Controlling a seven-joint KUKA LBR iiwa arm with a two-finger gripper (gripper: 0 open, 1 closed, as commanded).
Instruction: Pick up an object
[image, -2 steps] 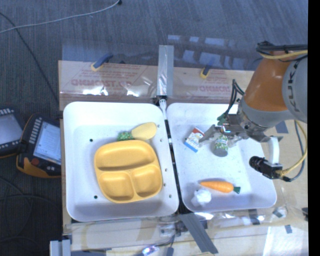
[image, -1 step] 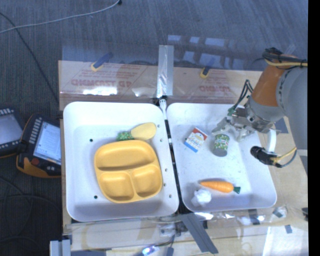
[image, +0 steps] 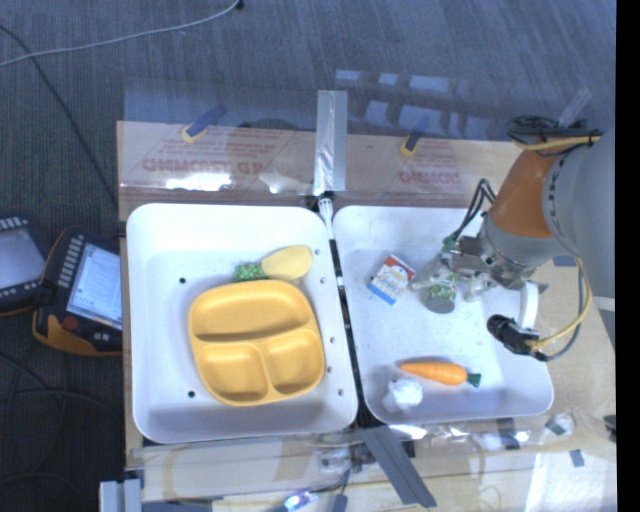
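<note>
yellow tray (image: 258, 340) left bin, carrot (image: 434, 373) right bin

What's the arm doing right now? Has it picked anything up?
End effector low in right bin, over a small green-grey object; grip unclear. Carrot, white lump and small carton lie loose. Left bin: yellow tray, untouched.

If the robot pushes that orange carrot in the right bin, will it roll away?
Probably a little. The carrot looks round and tapered, so it would likely roll in a curve, not straight. It lies near the bin's front wall and a white lump, which might stop it. Its smooth skin may slip between fingers.
</note>
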